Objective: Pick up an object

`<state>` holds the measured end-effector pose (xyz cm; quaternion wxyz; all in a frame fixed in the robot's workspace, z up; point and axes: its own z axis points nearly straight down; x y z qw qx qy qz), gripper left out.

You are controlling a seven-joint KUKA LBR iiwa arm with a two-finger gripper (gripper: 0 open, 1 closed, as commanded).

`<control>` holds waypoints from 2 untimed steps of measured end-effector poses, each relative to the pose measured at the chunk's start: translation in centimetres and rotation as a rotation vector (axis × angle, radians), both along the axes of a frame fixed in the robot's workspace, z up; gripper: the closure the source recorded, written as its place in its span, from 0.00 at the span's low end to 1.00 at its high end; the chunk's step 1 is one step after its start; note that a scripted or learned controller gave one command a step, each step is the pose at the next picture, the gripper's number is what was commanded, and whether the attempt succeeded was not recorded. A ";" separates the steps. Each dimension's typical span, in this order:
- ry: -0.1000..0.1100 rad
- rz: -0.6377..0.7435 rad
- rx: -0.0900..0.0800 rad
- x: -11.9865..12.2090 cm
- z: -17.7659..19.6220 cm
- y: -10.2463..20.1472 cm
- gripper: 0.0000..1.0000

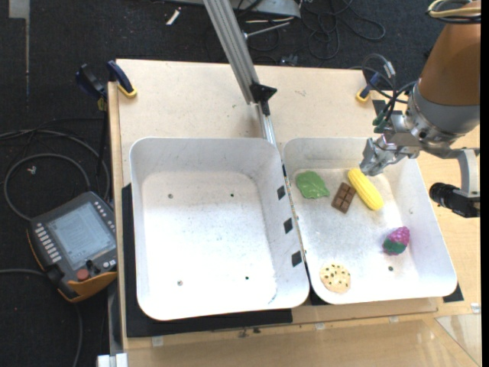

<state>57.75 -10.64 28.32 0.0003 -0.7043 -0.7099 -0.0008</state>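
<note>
The right bin (428,270) holds a yellow corn cob (365,188), a brown chocolate bar (344,198), a green leaf (312,184), a purple-and-green toy (396,239) and a round cookie (335,277). My gripper (374,163) hangs at the far part of this bin, just above the corn cob's upper end. Nothing shows between its tips.
The left bin (153,155) lies beside the right one, with a raised divider between them. A slanted metal pole (233,40) crosses above the bench's back. Yellow clamps (124,88) sit at the bench's back corners. A teach pendant (75,239) lies on the floor left.
</note>
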 end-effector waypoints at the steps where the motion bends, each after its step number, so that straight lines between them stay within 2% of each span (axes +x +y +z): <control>1: -0.001 0.001 0.000 1.3 0.0 5.6 1.00; 2: 0.003 0.000 0.000 2.2 -2.1 10.8 1.00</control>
